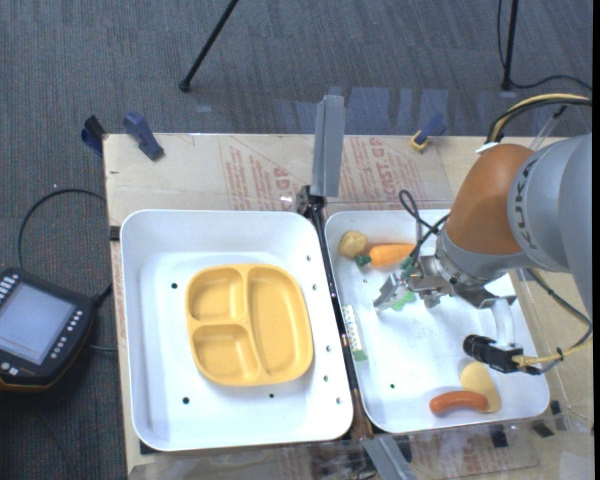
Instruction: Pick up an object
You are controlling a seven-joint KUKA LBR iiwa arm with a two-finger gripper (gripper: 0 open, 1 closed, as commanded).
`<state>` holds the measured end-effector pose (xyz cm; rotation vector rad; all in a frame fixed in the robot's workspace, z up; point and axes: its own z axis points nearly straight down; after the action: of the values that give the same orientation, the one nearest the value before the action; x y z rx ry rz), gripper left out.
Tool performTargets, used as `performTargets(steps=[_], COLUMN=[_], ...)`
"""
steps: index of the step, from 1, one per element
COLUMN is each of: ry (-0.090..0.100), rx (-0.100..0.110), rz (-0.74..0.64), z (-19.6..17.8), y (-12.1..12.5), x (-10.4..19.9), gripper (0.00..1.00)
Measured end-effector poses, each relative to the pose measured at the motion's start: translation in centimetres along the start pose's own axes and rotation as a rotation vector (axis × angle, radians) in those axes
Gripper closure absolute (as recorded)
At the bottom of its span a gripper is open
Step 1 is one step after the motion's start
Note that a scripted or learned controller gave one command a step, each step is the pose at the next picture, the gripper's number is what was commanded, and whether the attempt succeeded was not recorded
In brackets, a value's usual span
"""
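Grey carpet, plywood bench; glossy yellow three-compartment plate (249, 324) in left bin (150, 243); arm bent over right bin (380, 408), gripper (398, 294) near carrot (392, 256), jaws apart, empty.

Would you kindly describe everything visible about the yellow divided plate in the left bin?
The yellow divided plate is a rounded-rectangular tray that looks like smooth plastic, moulded into three compartments: two smaller ones stacked on its left side and one long one on its right. It lies flat, right side up, slightly rotated, near the middle of the left bin, resting on the bin's white floor. Nothing lies in its compartments and nothing else touches it.
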<state>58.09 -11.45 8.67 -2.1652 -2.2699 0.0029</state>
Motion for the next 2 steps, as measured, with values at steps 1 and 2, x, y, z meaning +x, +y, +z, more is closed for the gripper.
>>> performTargets(steps=[1,2], ry=[0.0,-0.002], rx=[-0.002,-0.003], rz=[0.143,-0.012], z=[0.0,-3.0], y=[6.4,3.7], x=[2.6,-0.1], gripper=[0.0,0.0])
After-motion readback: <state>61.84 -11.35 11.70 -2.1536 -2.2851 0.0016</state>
